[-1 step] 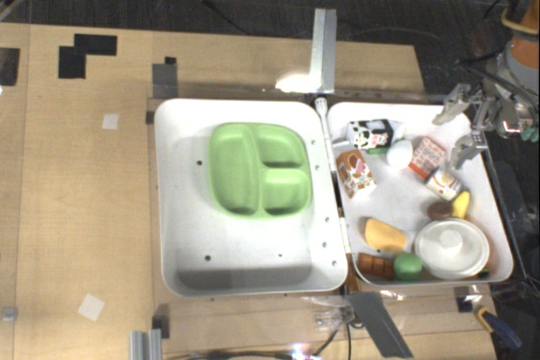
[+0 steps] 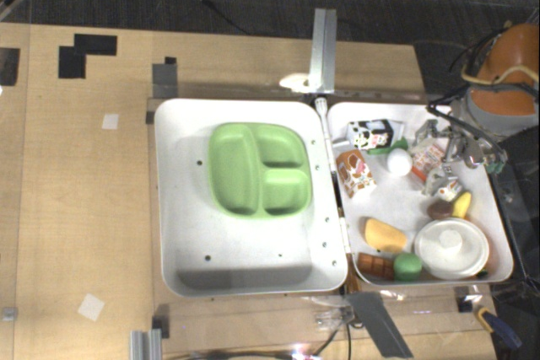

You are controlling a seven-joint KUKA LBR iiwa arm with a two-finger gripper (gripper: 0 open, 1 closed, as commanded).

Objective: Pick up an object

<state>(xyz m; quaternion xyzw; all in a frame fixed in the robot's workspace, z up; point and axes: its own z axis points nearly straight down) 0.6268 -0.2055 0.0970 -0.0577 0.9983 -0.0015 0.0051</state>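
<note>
The gripper [image 2: 445,167] is hovering low over the right bin [image 2: 504,242], among packed toy foods. It is reaching toward a small red-and-white packet [image 2: 428,158]; whether it is clenched or released, I cannot tell. A clean pick probably needs a straight descent, avoiding the white ball [image 2: 398,163] and banana [image 2: 461,204] nearby.

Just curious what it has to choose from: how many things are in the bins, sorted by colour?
Green: 2, a divided tray and a small round piece
Yellow: 2
White: 2, a ball and a bowl
Printed cartons or packets: 3
Brown: 1
Total: 10
</note>
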